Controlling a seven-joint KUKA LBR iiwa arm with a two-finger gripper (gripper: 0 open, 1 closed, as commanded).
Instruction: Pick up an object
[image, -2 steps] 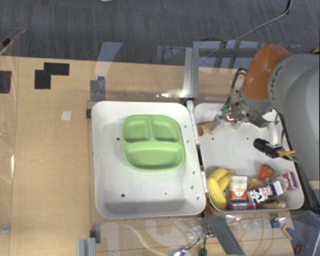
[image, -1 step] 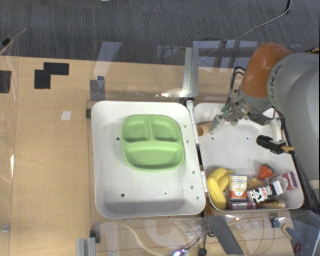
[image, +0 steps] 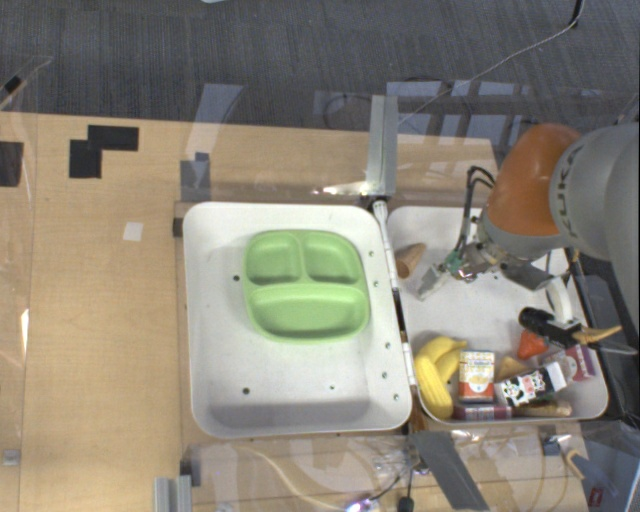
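Right bin (image: 500, 310): end effector (image: 440, 277) low over its upper part, near brown bit (image: 409, 259).
End effector: grip state — can't tell.
Objs: banana (image: 437, 372), cartons at bin's front.
Left bin (image: 215, 300): green tray (image: 304, 284).

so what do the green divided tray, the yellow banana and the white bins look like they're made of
The green three-compartment tray looks like moulded plastic with a matte, even colour and rounded edges. The yellow banana seems to be glossy plastic toy food, though real fruit can't be ruled out. The two shallow white bins look like smooth plastic, softly reflective.
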